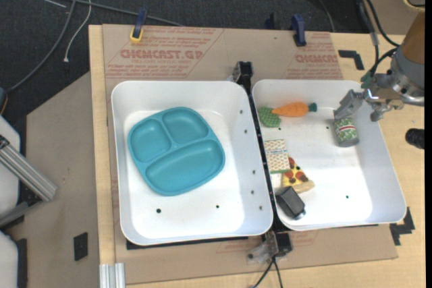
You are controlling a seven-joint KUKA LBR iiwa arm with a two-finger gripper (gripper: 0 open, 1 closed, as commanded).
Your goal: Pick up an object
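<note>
Cardboard-topped bench [202, 50] on dark carpet, loose cables behind. Left bin [135, 212]: teal divided plate [177, 150]. Right bin [364, 202]: small can [346, 132] just under claw [362, 104]; claw state unclear; arm cut off at right

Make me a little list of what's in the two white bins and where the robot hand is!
left bin: blue divided plate
right bin: toy carrot, green piece, small can, patterned card, toy pizza slice, black block
gripper: over the right bin's far right part, just above the small can
held: nothing seen between the fingers
</note>
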